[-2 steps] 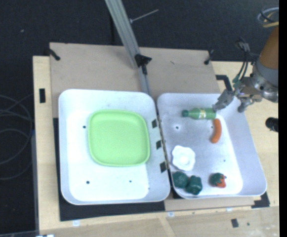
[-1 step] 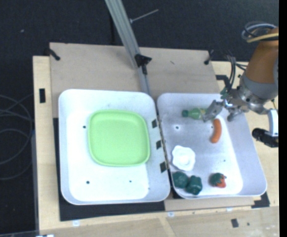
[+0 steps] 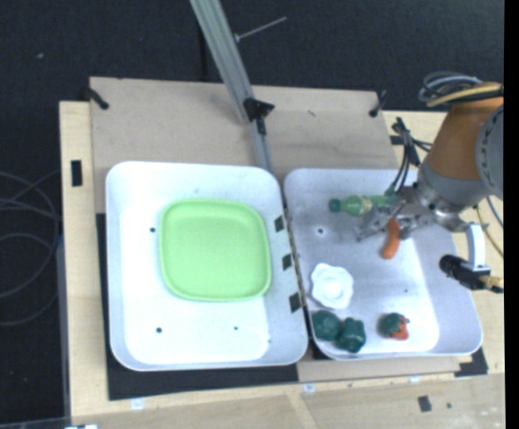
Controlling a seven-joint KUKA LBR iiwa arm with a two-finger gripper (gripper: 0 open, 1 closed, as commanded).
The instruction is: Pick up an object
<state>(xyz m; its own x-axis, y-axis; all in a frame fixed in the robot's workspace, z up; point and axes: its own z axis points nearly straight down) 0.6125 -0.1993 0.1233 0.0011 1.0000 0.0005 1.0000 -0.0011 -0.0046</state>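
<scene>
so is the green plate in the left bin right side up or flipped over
Right side up, as far as the view shows. The green plate lies flat on the left bin floor, its raised rim framing a sunken centre. Nothing rests on it.

Two bins, one plate, five small objects

Two white bins sit side by side: the left bin [image 3: 134, 329] carries one green plate [image 3: 214, 249]; the right bin [image 3: 451, 324] carries one green bottle [image 3: 353, 206], one orange piece [image 3: 390, 240], one white lump [image 3: 331, 284], one dark green object [image 3: 339, 329], and one green-and-red piece [image 3: 394, 326].
</scene>
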